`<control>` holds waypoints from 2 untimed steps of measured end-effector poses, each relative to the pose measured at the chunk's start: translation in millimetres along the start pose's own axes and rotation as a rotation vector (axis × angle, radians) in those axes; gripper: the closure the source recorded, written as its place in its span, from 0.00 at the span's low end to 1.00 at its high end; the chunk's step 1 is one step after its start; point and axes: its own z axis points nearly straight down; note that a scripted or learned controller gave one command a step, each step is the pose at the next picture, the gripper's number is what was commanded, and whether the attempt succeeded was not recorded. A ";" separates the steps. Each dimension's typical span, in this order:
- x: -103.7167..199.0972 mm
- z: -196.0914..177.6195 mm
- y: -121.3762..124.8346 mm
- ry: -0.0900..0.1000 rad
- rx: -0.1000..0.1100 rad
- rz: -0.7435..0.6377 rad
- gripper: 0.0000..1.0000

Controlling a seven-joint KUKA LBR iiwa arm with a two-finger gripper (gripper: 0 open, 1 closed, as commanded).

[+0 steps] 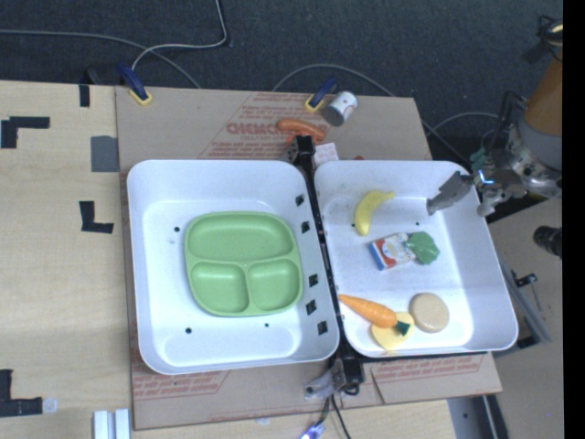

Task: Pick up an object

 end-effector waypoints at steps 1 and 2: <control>74.5 127.2 58.7 0.002 0.003 -0.001 0.00; 78.6 174.4 82.8 -0.001 -0.003 -0.001 0.00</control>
